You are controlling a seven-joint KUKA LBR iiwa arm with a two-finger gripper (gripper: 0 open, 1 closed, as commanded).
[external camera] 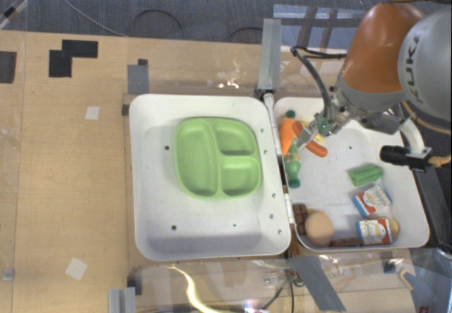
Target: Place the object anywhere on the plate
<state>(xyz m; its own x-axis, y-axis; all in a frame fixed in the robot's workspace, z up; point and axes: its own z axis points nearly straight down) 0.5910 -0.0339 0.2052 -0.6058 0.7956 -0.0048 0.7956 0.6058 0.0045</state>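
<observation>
While the green divided plate [215,157] is sitting in the left bin [152,234], the claw [311,134] is hanging low in the right bin [417,230]. It is reaching beside the toy carrot [287,136], and whether its fingers are parted or closed cannot be told.

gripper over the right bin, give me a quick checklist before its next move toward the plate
1. Gripper over a target: ok, it sits at the left side of the right bin, by the carrot.
2. Object between its fingers: cannot tell, the tips blur into the carrot and a small orange piece.
3. Plate ready: ok, green, three compartments, nothing lying on it, in the left bin.
4. Path to plate: ok, only the rims between the bins to cross.
5. Neighbours near the grasp: not ok, a green item lies crowded against the carrot.
</observation>
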